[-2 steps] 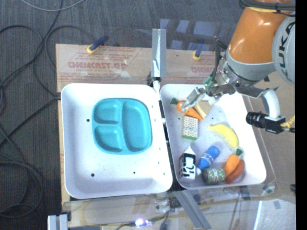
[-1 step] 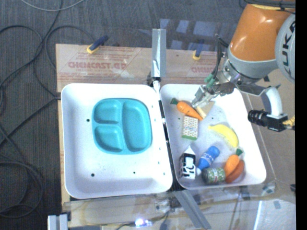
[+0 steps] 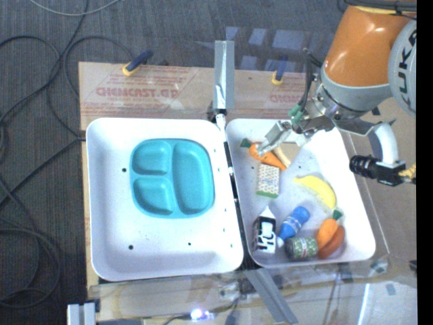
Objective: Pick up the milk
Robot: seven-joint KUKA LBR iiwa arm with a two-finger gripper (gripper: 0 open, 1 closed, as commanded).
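Observation:
The milk (image 3: 266,234) is a small black-and-white carton standing at the near left corner of the right bin (image 3: 358,202). My gripper (image 3: 276,138) hangs over the far left part of that bin, just above an orange carrot (image 3: 269,157). It is well away from the milk, with a patterned box (image 3: 268,180) lying between them. I see nothing held in the gripper.
Next to the milk are a blue bottle (image 3: 294,222), a green can (image 3: 302,248) and a second carrot (image 3: 329,236). A banana (image 3: 320,189) lies mid-bin. The left bin (image 3: 108,235) holds a teal divided plate (image 3: 172,177).

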